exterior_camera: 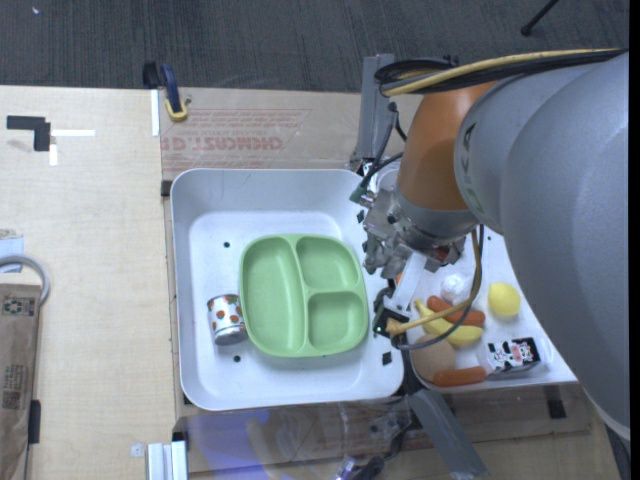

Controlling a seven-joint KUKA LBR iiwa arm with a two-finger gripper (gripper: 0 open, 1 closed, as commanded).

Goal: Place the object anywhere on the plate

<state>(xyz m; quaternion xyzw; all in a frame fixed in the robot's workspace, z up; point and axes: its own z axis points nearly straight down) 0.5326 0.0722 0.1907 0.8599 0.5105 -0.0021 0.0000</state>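
Note:
A light green divided plate [303, 294] lies in the left white bin [200, 368], with nothing on its three compartments. A small can with red dots [227, 318] lies on its side against the plate's left edge. My gripper [387, 268] hangs over the ridge between the two bins, just off the plate's right rim. The grey arm with its orange band [440, 158] hides most of it. Several toy foods lie in the right bin below the gripper: a yellow banana [445, 328], a yellow lemon [504, 299], an orange sausage [458, 375].
The right bin [560, 373] also holds a white lump [455, 286] and a small black-and-white carton [510, 354]. The arm covers most of that bin. Cables [480, 68] run along the arm. A brown board [240, 133] lies behind the left bin.

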